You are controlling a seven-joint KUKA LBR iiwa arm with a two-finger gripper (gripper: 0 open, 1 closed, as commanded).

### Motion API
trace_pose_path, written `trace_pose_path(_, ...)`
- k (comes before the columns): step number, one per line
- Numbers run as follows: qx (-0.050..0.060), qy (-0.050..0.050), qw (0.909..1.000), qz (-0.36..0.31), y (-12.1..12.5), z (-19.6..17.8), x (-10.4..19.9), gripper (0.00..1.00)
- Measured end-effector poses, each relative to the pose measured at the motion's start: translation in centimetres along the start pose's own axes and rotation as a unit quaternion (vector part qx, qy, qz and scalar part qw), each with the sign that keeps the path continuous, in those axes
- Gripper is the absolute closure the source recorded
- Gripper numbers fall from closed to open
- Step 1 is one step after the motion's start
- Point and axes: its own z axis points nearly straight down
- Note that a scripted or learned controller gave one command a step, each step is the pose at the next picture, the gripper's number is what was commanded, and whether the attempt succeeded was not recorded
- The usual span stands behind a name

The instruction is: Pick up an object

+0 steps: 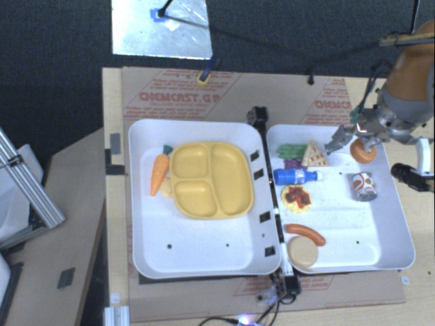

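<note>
The pizza slice [314,155] lies near the far wall of the right bin [391,250], beside a green leafy piece [291,151] and above the blue bottle [295,176]. The claw [338,141] hangs just to its right, tips low near the slice; whether it is spread or pressed together cannot be told. An orange round [363,153] and a small can [363,186] lie further right.

Gripper [338,141] over right bin [387,250], just beside pizza slice [314,155]. Blue bottle [296,176], can [363,186], sausage [305,233] below. Yellow tray [207,180], carrot [158,172] in left bin [197,253].
</note>
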Motion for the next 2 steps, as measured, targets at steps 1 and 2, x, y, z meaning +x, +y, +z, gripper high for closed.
trace_pose_path(1, -0.007, -0.001, 1.0000, -0.001, 0.3, -0.8, 0.0, 0.00)
trace_pose_path(2, -0.005, -0.001, 1.0000, -0.001, -0.6, 4.5, 0.3, 0.00)
